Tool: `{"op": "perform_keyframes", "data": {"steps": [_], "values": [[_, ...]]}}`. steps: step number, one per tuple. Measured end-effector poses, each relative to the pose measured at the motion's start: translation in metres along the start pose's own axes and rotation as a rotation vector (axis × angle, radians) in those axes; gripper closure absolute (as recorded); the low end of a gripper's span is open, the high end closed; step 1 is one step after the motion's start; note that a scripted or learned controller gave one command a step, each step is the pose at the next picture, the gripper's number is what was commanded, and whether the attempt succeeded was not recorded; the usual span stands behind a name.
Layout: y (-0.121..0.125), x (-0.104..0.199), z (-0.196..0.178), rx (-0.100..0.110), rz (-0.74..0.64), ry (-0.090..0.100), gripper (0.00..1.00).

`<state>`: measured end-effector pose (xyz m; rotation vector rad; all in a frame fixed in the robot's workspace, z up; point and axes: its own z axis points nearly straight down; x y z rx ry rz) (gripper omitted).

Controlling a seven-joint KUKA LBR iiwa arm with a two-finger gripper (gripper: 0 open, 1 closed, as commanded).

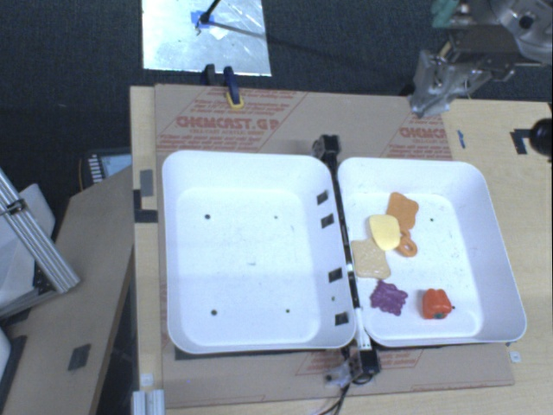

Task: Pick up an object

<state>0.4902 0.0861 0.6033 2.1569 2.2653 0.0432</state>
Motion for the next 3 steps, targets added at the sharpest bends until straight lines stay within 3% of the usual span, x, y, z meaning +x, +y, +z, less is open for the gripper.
{"op": "perform_keyframes", "data": {"steps": [3], "values": [[0.002,0.001,-0.033,-0.008,-0.009,0.003,1.00]]}}
